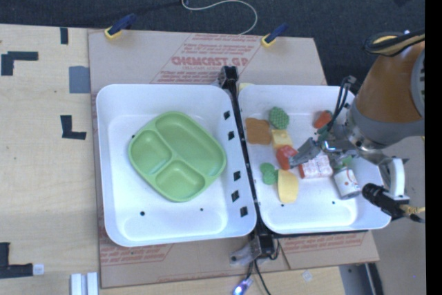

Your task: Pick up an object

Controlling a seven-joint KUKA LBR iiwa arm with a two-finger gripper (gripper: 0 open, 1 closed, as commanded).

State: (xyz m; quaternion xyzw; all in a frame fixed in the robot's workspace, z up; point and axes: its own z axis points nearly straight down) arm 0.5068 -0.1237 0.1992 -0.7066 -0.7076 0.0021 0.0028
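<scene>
The right bin (345,217) holds several toy food pieces: a brown piece (258,130), a green broccoli-like piece (279,117), a yellow block (282,138), a red piece (284,156), a small green piece (268,173), a yellow piece (288,187) and an orange-red piece (322,119). A white and red packet (318,168) and a small grey-white block (346,183) lie near the arm. My gripper (304,154) is low inside this bin, its dark tip right beside the red piece and over the packet's left edge.
The left bin (117,217) carries a green divided plate (177,155). A black divider (238,148) runs between the bins. The arm's grey and orange wrist (387,100) hangs over the right bin's right side. Cardboard lies under both bins.
</scene>
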